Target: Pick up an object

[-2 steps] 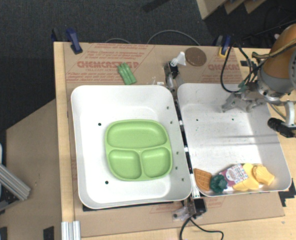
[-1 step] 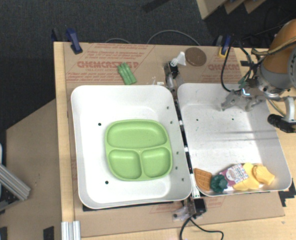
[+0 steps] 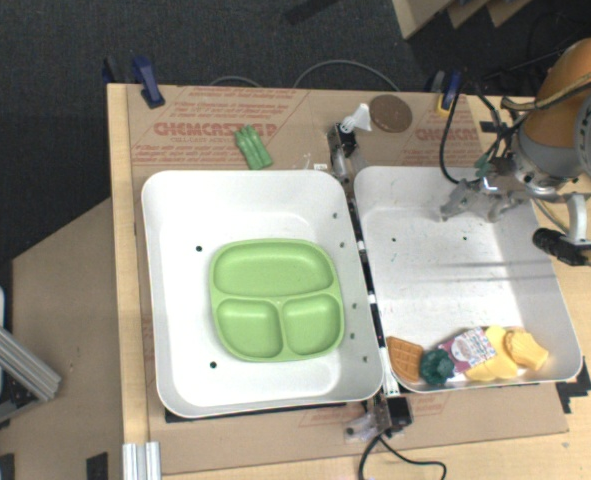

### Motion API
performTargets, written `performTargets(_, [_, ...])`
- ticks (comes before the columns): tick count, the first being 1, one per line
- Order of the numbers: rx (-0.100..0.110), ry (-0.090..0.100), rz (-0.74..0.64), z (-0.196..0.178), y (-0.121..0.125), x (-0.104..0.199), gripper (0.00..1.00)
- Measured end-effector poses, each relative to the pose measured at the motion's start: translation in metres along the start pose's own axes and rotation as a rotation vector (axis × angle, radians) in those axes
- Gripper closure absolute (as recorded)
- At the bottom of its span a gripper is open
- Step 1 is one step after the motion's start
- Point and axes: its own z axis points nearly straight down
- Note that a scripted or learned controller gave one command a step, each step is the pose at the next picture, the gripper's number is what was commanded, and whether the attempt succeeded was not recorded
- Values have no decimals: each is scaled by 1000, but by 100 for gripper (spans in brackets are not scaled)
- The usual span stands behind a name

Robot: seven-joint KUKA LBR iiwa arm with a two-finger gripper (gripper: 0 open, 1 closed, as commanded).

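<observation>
Camera view puts the gripper (image 3: 472, 200) at the far right of the right bin (image 3: 455, 288), near that bin's back wall, with the grey arm (image 3: 565, 118) and its orange band coming in from the right edge. Whether the claw stands apart or together I cannot tell; its tip is small and blurred against the white floor, and nothing shows between it.

The things worth picking lie well apart from it, heaped in the right bin's near corner: a brown waffle piece (image 3: 405, 358), a dark green lump (image 3: 436, 368), a pink-and-white packet (image 3: 472, 347) and yellow pieces (image 3: 510, 358), all touching or overlapping. The left bin (image 3: 175, 298) bears a green divided tray (image 3: 275, 298).

Several risks follow, as I judge it. A descent where the gripper now hangs would likely close on bare bin floor. Aimed at the heap, the claw may straddle two items and squeeze neither firmly, or nudge the pile against the near wall. The wall itself crowds the yellow pieces, so one side of the claw could strike the rim. The packet looks slick and flat, likely to slip out on lifting
</observation>
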Motion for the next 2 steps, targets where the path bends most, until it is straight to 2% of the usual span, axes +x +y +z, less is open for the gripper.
performTargets(1, [-27,-18,2,-91,1,-5,0])
performTargets(2, [-14,-7,2,2,-33,-3,0])
